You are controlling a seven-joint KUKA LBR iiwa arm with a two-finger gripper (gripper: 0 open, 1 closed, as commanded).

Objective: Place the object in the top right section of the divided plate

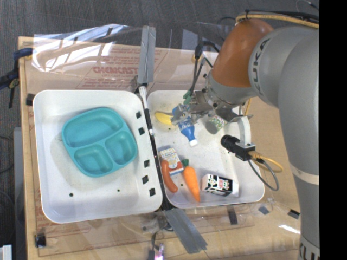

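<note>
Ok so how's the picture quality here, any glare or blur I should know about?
In the camera view, bright glare streaks the clear plastic sheet behind the bins; the teal divided plate in the left white bin is evenly lit and sharp; the gripper over the right white bin is dark and cluttered, so its jaws are hard to read.

Teal divided plate [100, 141] with three sections, lying flat and tilted in the left bin, blue-and-white bottle [187, 130] at the plate's 3 o'clock, lying in the right bin, cap toward 5 o'clock

plate [99, 141] teal | bins [49, 161] white | carrot [191, 182] orange | banana [163, 118] yellow | carton [218, 184] black-and-white
</note>
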